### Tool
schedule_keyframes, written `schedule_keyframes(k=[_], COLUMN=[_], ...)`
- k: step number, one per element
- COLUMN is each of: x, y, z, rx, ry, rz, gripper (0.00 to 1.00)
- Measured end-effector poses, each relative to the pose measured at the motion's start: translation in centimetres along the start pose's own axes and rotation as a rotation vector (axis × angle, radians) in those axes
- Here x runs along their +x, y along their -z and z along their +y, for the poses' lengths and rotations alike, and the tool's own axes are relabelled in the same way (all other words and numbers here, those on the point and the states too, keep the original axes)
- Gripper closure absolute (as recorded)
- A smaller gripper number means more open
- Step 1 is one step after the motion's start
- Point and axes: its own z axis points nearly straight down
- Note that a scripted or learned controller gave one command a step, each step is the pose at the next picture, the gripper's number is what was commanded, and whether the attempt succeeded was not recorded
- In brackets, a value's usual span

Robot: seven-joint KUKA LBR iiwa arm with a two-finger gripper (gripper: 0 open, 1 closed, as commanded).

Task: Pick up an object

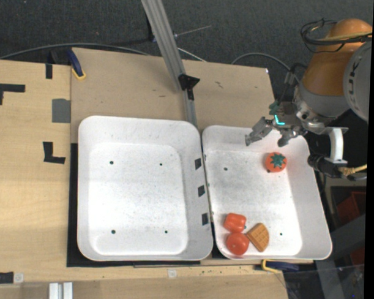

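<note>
The right bin [295,198] holds a small orange-red strawberry-like toy with a green top [275,162] near its far right side. At the bin's near edge lie a red pepper-like piece [234,222], a red round piece [237,243] and a tan cracker-like piece [258,236], close together. My gripper [270,136] hangs over the bin's far edge, just up and left of the strawberry toy. Its two dark fingers [256,133] are spread apart with nothing between them.
The left bin [136,187] sits beside the right one, joined by black clips in the middle. A slanted metal pole [172,53] crosses behind the bins. Cables and the arm's body [330,71] crowd the right side.
</note>
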Motion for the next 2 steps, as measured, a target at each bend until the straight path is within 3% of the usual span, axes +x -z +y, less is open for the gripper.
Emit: schedule_keyframes(k=[1, 2], x=[0.0, -0.2], y=[0.2, -5.9], z=[0.1, 0.7], rx=[-0.004, 0.001], ry=[0.002, 0.0], rz=[-0.001, -0.002], gripper=[0.0, 0.0])
